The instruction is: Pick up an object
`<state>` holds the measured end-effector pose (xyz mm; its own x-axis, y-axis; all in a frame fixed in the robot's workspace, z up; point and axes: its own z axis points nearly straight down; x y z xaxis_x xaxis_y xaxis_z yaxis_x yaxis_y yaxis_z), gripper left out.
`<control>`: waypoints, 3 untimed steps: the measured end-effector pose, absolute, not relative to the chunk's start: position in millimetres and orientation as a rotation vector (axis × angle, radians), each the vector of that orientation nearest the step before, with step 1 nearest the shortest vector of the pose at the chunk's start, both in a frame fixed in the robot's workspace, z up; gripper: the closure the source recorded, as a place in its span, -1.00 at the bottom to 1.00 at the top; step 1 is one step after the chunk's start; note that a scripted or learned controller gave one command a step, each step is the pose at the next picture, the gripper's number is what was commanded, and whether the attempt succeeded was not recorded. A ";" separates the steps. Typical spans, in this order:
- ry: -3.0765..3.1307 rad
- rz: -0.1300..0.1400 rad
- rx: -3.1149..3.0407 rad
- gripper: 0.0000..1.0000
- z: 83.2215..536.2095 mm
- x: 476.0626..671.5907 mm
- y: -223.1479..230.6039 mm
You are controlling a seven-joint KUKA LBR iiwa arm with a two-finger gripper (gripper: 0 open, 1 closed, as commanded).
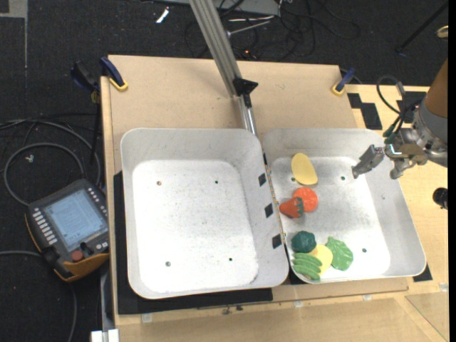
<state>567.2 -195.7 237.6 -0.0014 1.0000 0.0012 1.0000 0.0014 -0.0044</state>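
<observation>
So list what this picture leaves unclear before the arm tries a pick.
- Arm: cut off by the camera view's right edge; just the wrist end shows.
- Gripper: small and blurred above the right bin, so its opening is unreadable.
- Green and yellow pile at the bin's near edge: pieces overlap, so the count and shapes are unsure.
- Red piece and orange piece: too small to name.

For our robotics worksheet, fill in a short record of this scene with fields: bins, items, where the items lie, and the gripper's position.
bins: two shallow white bins, left bin and right bin
items: yellow oval piece, red-orange toy, dark green round toy, light green toys
where the items lie: all in the right bin, along its left side
gripper position: gripper above the right bin's upper right part, apart from the items
</observation>
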 end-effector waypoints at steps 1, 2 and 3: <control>-2.224 0.000 -2.219 -1.00 240.0 568.1 -195.7; -2.219 0.005 -2.217 -1.00 178.1 570.9 -189.1; -2.221 0.004 -2.216 -1.00 130.3 572.8 -180.6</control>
